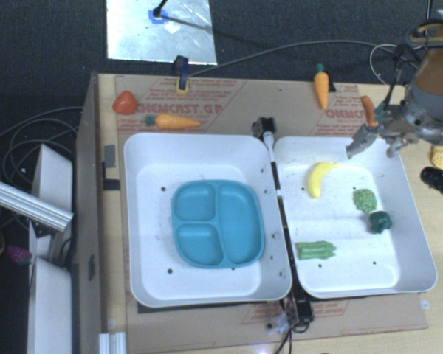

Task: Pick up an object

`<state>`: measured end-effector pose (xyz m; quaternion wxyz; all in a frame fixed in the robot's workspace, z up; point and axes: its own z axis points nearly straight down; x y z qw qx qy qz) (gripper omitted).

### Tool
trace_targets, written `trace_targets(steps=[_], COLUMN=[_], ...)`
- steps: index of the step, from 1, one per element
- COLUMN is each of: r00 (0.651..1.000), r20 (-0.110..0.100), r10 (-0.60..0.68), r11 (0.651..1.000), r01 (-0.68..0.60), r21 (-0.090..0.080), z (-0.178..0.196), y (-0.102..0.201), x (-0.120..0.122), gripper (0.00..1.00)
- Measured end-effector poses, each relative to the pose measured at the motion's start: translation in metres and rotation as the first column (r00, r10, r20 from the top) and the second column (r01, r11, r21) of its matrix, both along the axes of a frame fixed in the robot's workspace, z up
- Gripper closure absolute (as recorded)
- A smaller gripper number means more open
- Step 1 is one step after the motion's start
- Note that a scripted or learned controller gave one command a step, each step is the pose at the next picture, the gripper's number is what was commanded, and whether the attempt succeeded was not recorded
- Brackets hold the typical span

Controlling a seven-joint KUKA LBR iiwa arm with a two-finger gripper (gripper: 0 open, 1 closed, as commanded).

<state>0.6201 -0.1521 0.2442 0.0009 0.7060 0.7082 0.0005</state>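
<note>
While the grey arm reaches in from the right, its hand (374, 143) hangs over the top-right corner of the right bin (410, 271), two dark fingers spread apart w/ nothing between them. Nearest below-left lies a curved, smooth yellow banana (320, 178) on the bin floor. Further down-right sits a bumpy light-green clump (364, 198), and just beside it a darker teal, knobbly piece (379, 221). Near the bin's lower left lies a flat green, ridged veg shape (314, 250). The left bin (144, 220), glossy white plastic, carries a blue three-compartment tray (216, 223) w/ rounded corners. On the cardboard-topped bench (229, 98) behind the bins: two orange carrots (321, 87) (173, 122), a red-orange rounded piece (125, 102), and a slim orange item (368, 110) by the hand.
</note>
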Motion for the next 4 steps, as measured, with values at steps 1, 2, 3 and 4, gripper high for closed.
trace_targets(steps=[1, 2, 3, 4], r00=[1.0, 1.0, 1.0, 1.0], r20=[-0.004, 0.003, 0.002, 0.005], r10=[0.001, 0.004, 0.004, -0.002], r11=[1.0, 1.0, 1.0, 1.0], r01=[-0.001, -0.004, -0.004, 0.002], r21=[0.002, 0.0, 0.0, -0.001], z=[-0.127, -0.114, -0.115, -0.031], y=[0.048, 0.048, 0.048, 0.033], x=[0.048, 0.05, 0.05, 0.05], gripper=[0.0, 1.0, 0.0, 0.0])
